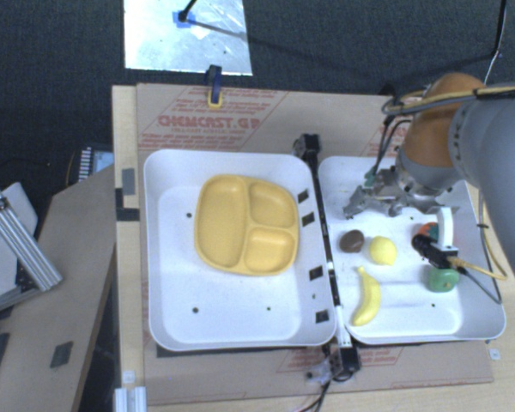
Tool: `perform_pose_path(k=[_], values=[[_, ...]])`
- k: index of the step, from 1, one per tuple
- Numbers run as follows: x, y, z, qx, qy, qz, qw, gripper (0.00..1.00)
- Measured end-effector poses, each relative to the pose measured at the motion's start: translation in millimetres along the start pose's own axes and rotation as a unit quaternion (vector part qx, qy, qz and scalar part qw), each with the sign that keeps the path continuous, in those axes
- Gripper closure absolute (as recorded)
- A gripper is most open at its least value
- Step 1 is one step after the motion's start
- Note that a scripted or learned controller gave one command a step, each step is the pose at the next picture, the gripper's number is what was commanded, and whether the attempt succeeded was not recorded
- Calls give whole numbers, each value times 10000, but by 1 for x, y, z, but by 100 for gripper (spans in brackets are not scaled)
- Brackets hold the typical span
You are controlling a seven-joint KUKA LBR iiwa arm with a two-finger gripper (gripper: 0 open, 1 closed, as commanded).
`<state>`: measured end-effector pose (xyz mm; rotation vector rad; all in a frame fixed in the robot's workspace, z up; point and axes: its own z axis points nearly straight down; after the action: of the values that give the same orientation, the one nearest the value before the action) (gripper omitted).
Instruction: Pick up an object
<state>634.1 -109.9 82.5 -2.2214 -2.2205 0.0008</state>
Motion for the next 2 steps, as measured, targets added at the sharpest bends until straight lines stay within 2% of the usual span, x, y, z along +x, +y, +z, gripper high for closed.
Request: perform_pose_path(k=[1,2], values=[[0,1,-13,-26,-6,4,10000,100],[-5,4,-77,-42,-8,5,10000,100]])
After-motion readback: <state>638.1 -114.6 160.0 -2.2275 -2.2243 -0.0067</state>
